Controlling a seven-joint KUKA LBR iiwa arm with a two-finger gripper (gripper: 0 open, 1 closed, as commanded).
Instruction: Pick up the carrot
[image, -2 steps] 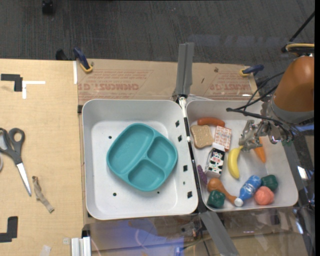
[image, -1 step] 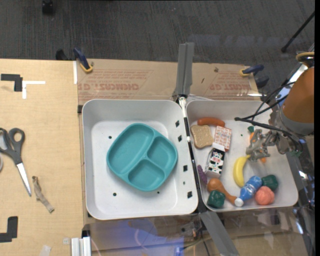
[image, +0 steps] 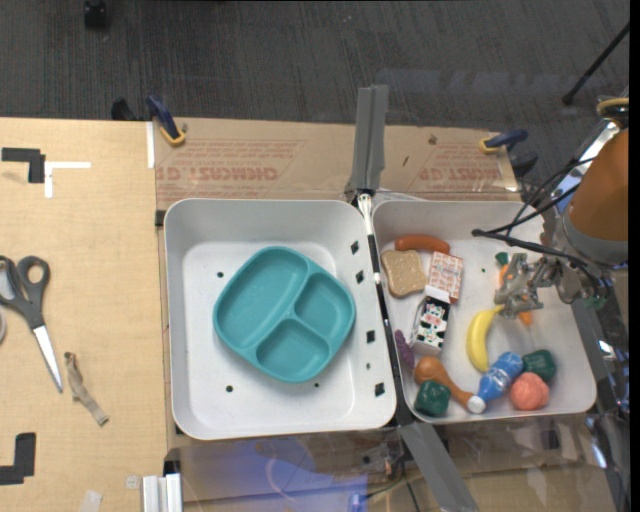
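The carrot (image: 524, 317) is orange with a green top and lies in the right bin (image: 470, 222), right of the banana. Most of it is hidden under my gripper (image: 518, 292). Only its green top (image: 503, 261) and an orange tip below the gripper show. The gripper hangs directly over the carrot at the bin's right side, with the orange-banded arm (image: 603, 200) reaching in from the right. Whether the gripper touches the carrot is unclear.
The right bin also holds a hot dog (image: 422, 243), toast (image: 404, 271), a small carton (image: 432, 322), a banana (image: 481, 339), a blue bottle (image: 497, 378), a peach (image: 530, 392) and green items. A teal divided plate (image: 285, 314) sits in the left bin (image: 190, 330). Scissors (image: 35, 305) lie on the bench at the left.
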